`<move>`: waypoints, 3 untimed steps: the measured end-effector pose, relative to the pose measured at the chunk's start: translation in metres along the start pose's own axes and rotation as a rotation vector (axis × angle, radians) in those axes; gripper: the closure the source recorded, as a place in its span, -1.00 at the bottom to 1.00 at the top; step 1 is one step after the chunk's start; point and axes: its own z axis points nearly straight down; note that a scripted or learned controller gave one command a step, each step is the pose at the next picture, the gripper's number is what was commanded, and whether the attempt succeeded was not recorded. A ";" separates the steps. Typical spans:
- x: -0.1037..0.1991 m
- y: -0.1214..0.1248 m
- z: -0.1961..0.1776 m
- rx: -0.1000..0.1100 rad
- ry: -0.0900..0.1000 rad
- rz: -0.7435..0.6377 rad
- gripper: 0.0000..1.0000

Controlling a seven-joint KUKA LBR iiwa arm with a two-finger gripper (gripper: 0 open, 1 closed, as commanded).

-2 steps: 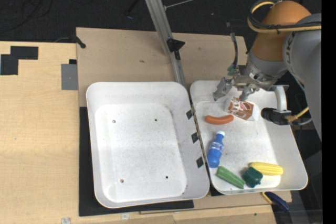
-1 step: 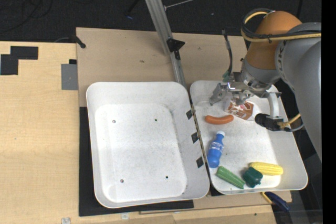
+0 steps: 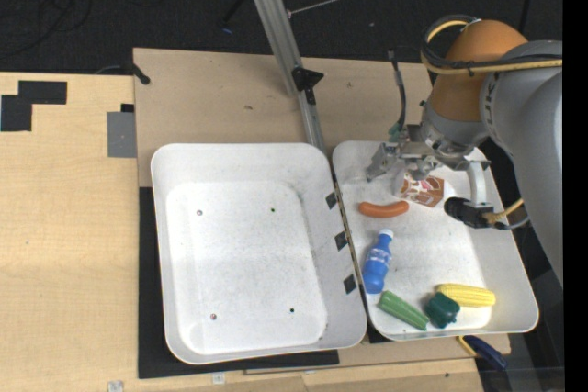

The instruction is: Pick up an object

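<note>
Pick not done yet, by my read: hand [image 3: 401, 162] hovers at the far edge of the right bin [image 3: 514, 289], nothing visibly between its fingers; can't tell if they're spread or pressed together. Nearest candidates are the red-and-white carton [image 3: 424, 190] just beside it and the sausage [image 3: 383, 208] near that. Blue bottle [image 3: 378, 261] sits mid-bin by the left wall; green piece [image 3: 402, 309], dark green block [image 3: 442, 309] and corn cob [image 3: 467, 295] crowd the near edge. Left bin [image 3: 184, 161] holds nothing to grab.
</note>
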 end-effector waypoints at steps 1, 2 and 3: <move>-0.001 0.001 -0.010 -0.003 -0.001 0.000 1.00; -0.002 -0.001 -0.073 0.011 0.005 0.000 1.00; -0.003 -0.001 -0.087 0.016 0.006 -0.002 1.00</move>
